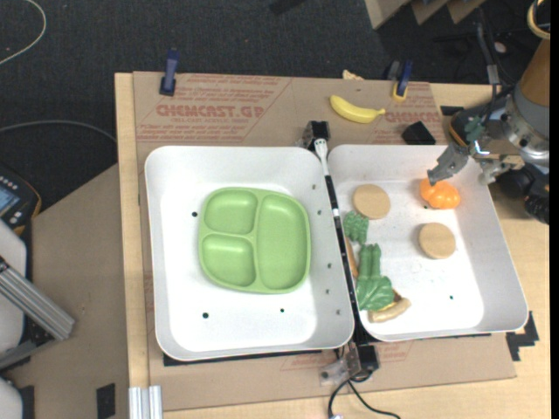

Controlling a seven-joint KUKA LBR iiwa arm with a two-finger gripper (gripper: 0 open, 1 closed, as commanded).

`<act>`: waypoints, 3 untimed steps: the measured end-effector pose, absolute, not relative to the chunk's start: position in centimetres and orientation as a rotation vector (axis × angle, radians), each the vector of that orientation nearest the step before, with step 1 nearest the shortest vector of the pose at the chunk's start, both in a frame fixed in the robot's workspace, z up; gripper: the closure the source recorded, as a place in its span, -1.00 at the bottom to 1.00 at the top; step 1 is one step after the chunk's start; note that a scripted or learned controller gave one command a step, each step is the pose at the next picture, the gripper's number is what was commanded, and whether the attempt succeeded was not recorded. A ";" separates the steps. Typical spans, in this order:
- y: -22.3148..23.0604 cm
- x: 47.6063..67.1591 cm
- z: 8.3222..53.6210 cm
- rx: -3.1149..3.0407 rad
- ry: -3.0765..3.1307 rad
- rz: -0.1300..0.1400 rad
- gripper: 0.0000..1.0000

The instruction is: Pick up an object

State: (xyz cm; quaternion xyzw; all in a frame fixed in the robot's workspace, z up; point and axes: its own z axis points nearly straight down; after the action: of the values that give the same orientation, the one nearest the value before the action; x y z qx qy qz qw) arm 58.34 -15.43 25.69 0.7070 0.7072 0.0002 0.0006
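An orange toy fruit point(442, 195) lies near the back right of the right bin point(489, 312). My gripper point(440, 175) hangs just above and to the left of its top, reaching in from the right rim, and nothing shows in its hold. Two round tan biscuits point(372, 202) point(437, 240) lie in the same bin, apart from each other. Green leafy toy vegetables point(372, 279) stretch along that bin's left wall, with a small tan piece point(393, 309) at their front end.
The left bin point(166, 260) holds a green divided plate point(256, 238). A yellow banana point(355, 109) and a black block point(417, 132) lie on the cardboard behind the right bin. Blue clamps point(169, 72) point(402, 78) stand at the board's back edge.
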 end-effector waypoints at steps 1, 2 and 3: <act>-15.4 58.4 26.8 2.217 2.220 0.003 1.00; -22.8 65.9 14.6 2.218 2.214 0.001 1.00; -22.4 66.9 24.9 2.211 2.214 0.009 1.00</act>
State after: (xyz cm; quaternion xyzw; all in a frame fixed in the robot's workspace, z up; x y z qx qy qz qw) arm 66.89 -22.43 24.85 0.7065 0.7077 0.0029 0.0064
